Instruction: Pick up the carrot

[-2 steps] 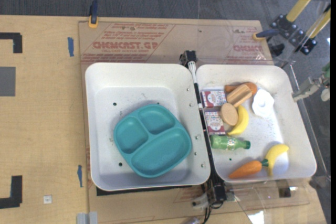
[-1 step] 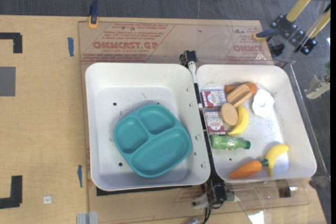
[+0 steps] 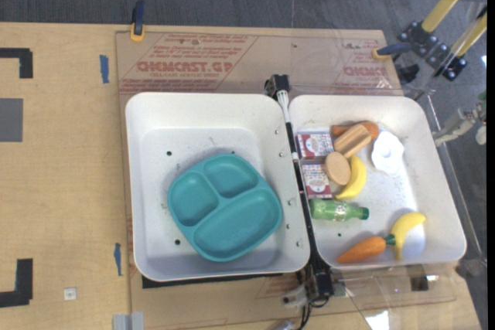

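Gripper state, whether apart or together, cannot be told from the camera view, and neither can the way the carrot lies relative to it.

The carrot (image 3: 363, 249) lies in the right bin (image 3: 451, 201), near that bin's 6 o'clock edge. It rests on the bin floor, with its orange tip towards 8 o'clock and its green top towards 2 o'clock. The green top is just beside a yellow lemon (image 3: 407, 225), which sits at the carrot's 2 o'clock. A pale, blurred thing lies against the lemon's lower side, and I cannot tell what it is.

A green bottle (image 3: 339, 210) lies on its side at the carrot's 11 o'clock, near it but apart. Farther towards 12 o'clock is a cluster: a banana (image 3: 356, 179), a round tan disc (image 3: 338, 167) resting against it, a bread roll (image 3: 353, 139) and a white object (image 3: 387, 153). Two red-and-white cartons (image 3: 315, 144) lie along the bin's 9 o'clock wall.

The left bin (image 3: 138, 166) holds a teal divided plate (image 3: 224, 206), well apart from the carrot at its 9 o'clock.
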`<action>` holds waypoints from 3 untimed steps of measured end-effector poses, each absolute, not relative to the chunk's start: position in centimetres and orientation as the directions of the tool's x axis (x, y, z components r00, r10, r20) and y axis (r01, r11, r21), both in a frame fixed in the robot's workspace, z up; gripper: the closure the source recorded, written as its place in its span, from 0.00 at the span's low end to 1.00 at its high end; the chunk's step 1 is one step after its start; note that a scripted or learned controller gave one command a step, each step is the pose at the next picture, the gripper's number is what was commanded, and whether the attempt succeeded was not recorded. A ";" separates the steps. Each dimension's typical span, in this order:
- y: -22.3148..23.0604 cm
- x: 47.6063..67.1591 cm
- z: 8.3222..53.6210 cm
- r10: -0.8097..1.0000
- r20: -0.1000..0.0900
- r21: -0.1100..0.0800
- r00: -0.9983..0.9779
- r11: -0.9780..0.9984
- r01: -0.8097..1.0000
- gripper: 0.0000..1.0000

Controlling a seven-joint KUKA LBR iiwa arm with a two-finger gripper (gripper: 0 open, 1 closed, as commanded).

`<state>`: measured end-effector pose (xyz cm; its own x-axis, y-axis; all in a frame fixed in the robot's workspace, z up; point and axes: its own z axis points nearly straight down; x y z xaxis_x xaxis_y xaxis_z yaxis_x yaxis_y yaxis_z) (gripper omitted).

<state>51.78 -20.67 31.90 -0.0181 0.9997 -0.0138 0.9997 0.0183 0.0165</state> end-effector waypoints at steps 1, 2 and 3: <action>-19.6 47.6 11.5 1.000 0.005 -0.013 -0.009 0.009 1.000 0.00; -14.8 48.2 20.0 0.995 0.001 0.005 0.099 -0.099 0.995 0.00; -8.4 48.0 18.3 0.997 0.004 -0.005 0.081 -0.081 0.997 0.00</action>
<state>47.99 -8.40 18.33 0.0807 0.9967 0.0040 0.9967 -0.0807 -0.0054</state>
